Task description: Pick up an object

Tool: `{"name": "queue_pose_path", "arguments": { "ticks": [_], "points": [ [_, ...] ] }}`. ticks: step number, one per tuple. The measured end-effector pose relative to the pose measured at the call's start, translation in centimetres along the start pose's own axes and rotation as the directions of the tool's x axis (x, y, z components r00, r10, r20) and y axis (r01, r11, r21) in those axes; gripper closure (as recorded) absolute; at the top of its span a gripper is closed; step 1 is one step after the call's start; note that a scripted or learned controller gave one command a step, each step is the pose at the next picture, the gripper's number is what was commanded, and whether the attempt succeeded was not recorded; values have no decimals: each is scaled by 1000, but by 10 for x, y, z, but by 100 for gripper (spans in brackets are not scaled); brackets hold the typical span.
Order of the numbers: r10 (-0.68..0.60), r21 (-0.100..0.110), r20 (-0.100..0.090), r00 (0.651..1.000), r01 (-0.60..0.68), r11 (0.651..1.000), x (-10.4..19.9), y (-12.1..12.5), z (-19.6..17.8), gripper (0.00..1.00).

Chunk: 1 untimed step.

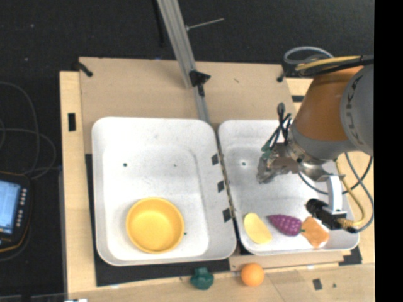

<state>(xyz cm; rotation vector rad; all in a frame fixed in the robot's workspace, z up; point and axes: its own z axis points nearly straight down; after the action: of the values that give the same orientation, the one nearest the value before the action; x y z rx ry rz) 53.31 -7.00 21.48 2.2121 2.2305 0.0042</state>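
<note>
My gripper [269, 167] hangs over the middle of the right bin [242, 140], below the arm's orange band. Nothing shows between its fingers. Along the bin's front edge lie three objects: a pale yellow piece [257, 228], a purple grape-like bunch [284, 224] and an orange piece [315, 231]. They sit in front of the gripper and apart from it. A yellow bowl [155, 224] rests in the front of the left bin [151, 150].
An orange ball [252, 274] and a small green object [202, 279] lie on the bench in front of the bins. A grey metal pole [179, 36] slants down from the top to the bins' divider. Cables loop by the arm at right.
</note>
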Motion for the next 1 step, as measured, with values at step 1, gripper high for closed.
{"name": "queue_pose_path", "arguments": {
  "ticks": [1],
  "points": [
    [-1,0,0,1000,1,1000,56,17,-11,100]
  ]
}}
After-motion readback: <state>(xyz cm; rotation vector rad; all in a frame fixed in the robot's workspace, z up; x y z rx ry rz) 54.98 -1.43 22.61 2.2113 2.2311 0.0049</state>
